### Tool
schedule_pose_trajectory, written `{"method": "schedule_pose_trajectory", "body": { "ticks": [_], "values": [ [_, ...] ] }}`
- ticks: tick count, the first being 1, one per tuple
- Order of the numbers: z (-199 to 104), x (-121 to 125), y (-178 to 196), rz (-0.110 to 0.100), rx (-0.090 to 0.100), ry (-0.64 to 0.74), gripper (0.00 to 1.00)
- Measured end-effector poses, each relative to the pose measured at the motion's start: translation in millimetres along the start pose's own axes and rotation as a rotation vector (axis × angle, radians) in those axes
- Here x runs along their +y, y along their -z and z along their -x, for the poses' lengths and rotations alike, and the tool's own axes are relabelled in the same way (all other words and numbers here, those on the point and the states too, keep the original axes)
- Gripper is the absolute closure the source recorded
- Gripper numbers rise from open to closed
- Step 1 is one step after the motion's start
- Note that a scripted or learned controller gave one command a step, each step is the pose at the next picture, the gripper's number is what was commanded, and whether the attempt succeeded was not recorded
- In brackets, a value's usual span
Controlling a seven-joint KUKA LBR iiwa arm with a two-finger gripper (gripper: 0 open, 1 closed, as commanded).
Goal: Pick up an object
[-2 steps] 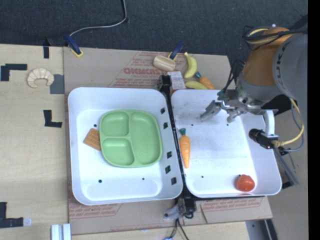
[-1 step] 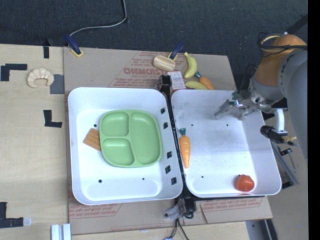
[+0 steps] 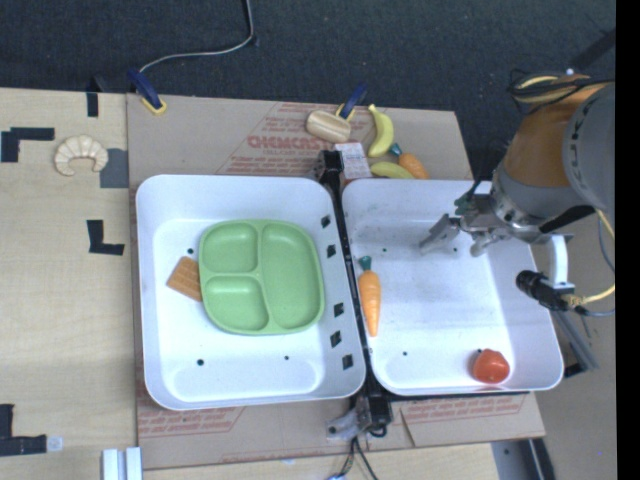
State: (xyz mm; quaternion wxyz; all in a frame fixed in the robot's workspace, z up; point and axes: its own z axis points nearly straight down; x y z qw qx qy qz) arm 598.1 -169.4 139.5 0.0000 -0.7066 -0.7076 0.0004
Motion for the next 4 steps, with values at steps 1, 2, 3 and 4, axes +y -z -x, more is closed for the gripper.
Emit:
{"method": "schedule_pose_trajectory", "body": {
  "ticks": [1,2,3,4],
  "values": [
    [-123,24,45,0.000,0.002,0.002,0.00],
    [-115,-24,45,-0.001,0.000,-0.001,0.00],
    [-68,27,-24,-0.003,-0.001,-0.002,0.00],
    [-74,71,-54,0.002,0.000,0.000,0.00]
  ]
}}
